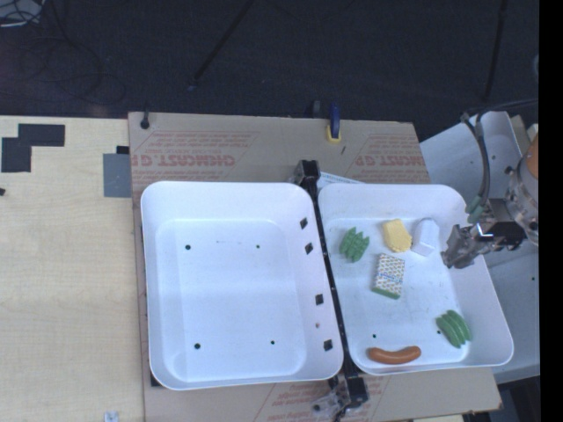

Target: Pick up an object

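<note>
Gripper (459,251) is seen at right rim of the right bin (493,323) — finger state cannot be told. Nearest candidate (white cup (426,234)) lies just beside; a rim strike is judged possible — descent too close to the wall.

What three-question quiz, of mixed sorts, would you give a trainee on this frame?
1. True or false: the sausage lies in the left bin.
2. Which object lies nearest the gripper? A) white cup B) green pods C) patterned sponge block
3. Fill in: the yellow block sits between the leafy green toy and the ____.

Key
1. False; it lies along the near side of the right bin.
2. A
3. White cup
</note>
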Robot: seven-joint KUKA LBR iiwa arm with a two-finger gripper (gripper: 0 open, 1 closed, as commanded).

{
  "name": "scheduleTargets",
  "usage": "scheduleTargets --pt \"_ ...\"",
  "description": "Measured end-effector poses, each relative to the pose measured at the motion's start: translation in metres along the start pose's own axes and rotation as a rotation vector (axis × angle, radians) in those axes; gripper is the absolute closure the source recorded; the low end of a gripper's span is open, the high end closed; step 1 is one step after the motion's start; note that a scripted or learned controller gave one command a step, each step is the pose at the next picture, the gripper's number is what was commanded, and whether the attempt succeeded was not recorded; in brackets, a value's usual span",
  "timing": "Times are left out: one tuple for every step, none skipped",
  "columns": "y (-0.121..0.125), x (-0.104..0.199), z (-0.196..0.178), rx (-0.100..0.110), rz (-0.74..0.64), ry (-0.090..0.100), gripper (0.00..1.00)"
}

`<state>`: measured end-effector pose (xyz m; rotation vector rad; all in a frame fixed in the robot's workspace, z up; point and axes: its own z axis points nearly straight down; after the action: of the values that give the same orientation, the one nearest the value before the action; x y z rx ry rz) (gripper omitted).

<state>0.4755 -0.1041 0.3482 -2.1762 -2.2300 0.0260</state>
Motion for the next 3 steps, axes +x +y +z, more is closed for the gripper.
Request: scheduleTargets --pt "-0.001 0.000 -0.009 0.003 -0.008 0.000 1.00" --pt "0.004 0.112 0.055 -0.021 0.014 -0.003 1.00" --pt "0.002 0.012 0.096 -0.022 0.033 -0.007 1.00"
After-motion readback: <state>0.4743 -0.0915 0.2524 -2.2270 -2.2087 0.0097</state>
